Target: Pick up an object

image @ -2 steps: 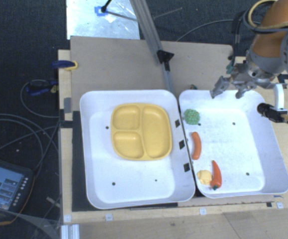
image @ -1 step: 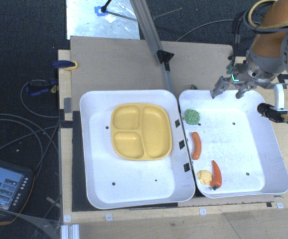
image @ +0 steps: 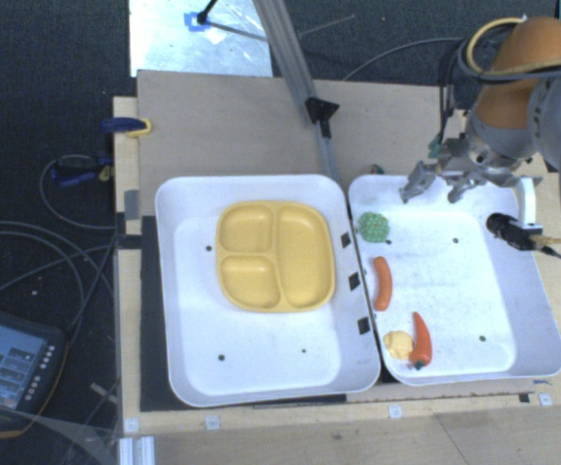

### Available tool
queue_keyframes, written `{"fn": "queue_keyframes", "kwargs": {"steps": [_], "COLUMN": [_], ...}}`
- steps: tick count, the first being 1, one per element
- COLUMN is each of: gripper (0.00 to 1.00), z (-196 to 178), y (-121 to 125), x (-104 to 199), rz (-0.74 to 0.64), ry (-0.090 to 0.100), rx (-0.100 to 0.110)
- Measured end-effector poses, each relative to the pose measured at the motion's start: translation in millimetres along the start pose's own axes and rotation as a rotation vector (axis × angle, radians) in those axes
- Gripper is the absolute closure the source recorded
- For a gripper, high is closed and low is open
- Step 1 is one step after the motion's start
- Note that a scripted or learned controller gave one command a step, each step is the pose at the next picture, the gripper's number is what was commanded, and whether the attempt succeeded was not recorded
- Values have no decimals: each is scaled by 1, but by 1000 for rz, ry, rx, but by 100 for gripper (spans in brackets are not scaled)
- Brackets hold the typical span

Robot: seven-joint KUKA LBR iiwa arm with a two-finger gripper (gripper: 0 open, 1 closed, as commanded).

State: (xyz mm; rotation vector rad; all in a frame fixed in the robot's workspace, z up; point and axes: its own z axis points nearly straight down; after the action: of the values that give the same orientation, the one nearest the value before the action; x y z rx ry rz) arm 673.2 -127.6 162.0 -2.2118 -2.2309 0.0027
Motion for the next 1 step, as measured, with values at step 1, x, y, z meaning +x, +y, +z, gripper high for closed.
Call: {"fn": "queue_keyframes", "kwargs": {"steps": [1], "gripper": [0], "z": [44], "y": [-4], "x": [-6], "rz": [7], "ry": [0], "rx": [1]}}
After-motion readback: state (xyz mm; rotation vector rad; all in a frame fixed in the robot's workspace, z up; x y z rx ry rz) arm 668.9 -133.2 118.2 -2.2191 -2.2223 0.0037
